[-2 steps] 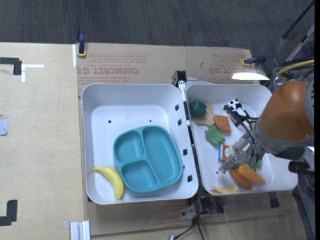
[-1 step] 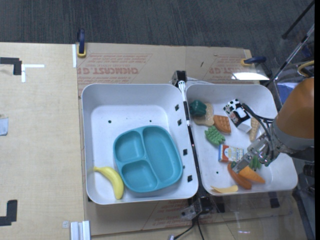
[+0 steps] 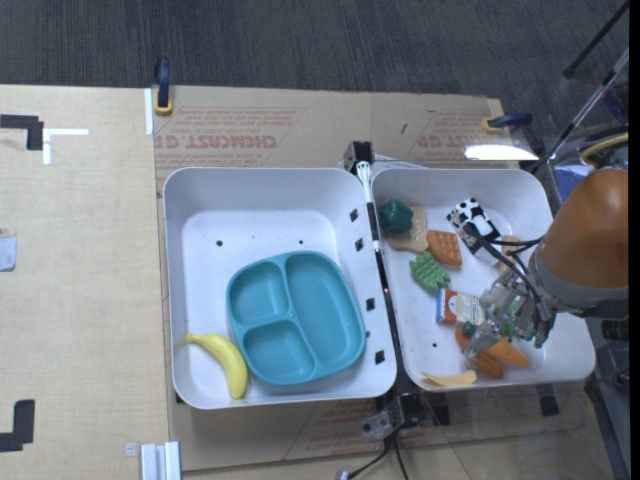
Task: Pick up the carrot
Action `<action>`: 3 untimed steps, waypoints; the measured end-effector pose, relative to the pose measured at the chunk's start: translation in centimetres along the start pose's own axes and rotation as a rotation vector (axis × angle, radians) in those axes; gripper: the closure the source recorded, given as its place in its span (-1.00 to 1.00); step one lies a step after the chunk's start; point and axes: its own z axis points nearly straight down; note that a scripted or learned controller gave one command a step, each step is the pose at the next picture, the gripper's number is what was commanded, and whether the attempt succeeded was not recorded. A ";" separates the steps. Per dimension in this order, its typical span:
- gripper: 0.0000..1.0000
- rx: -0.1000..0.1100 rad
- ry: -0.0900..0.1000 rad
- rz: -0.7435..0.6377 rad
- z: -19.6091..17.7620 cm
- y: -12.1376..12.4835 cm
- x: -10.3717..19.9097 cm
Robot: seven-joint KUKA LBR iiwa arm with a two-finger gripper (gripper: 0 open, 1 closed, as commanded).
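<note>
Bench bins: left bin [image 3: 190, 268] holds tray [image 3: 295, 316] (banana [image 3: 228, 361] beside); right bin [image 3: 530, 193], carrot [image 3: 500, 358].

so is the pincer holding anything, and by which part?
Cannot tell. The pincer sits low over the carrot in the right bin, but no hold is visible.

Bench [image 3: 70, 298]: light wood-grain top, seen from above at a slant. A flat sheet of brown cardboard [image 3: 300, 128] with printed red lettering lies on it, held at its far edge by two blue-and-yellow clamps [image 3: 162, 86]. Two shallow white bins sit side by side on the cardboard, touching along their inner walls: left bin [image 3: 200, 193], right bin [image 3: 530, 183]. Black bracket marks [image 3: 25, 128] lie on the bare wood at far left.
</note>
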 end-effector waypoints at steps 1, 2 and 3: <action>1.00 -0.008 -0.020 0.003 -1.3 0.3 -0.6; 1.00 -0.002 0.008 -0.303 0.1 -5.8 -3.4; 1.00 -0.006 0.008 -0.647 0.6 -5.8 -3.4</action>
